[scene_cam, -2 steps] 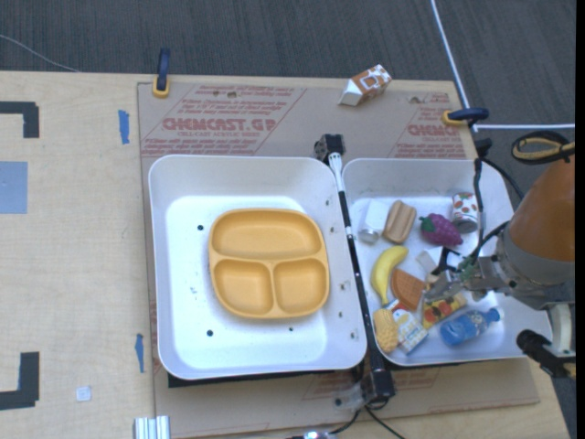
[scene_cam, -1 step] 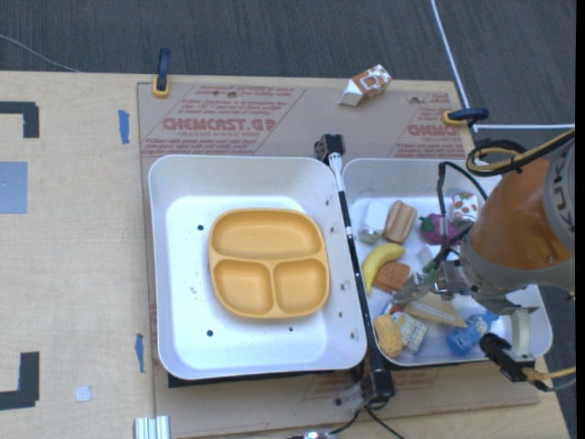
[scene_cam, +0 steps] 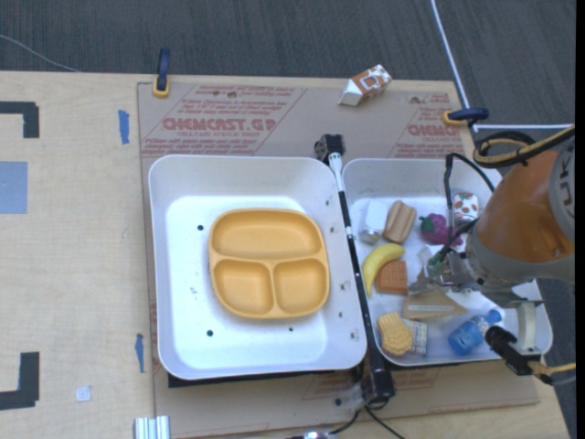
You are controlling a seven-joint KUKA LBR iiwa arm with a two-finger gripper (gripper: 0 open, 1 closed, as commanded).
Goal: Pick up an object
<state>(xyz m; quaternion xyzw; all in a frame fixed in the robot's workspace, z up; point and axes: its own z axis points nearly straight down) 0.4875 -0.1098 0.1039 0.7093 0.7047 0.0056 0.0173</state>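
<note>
The right bin (scene_cam: 358, 183) holds several toy foods: a yellow banana (scene_cam: 377, 262), a tan bread piece (scene_cam: 399, 219), an orange-brown slice (scene_cam: 393, 278), a yellow corn cob (scene_cam: 395, 334), purple grapes (scene_cam: 436, 228), a blue bottle (scene_cam: 465, 336) and a pale flat stick (scene_cam: 433, 311). My gripper (scene_cam: 438, 276) reaches down into this bin from the right, low over its middle, just right of the orange-brown slice and above the pale stick. The arm's orange band (scene_cam: 526, 213) hides the bin's right part.
The left bin (scene_cam: 174, 245) carries a yellow divided plate (scene_cam: 268, 262). A small white and red item (scene_cam: 465, 206) lies at the right bin's far side. A small carton (scene_cam: 366, 85) and clamps (scene_cam: 162, 71) sit on the cardboard behind the bins.
</note>
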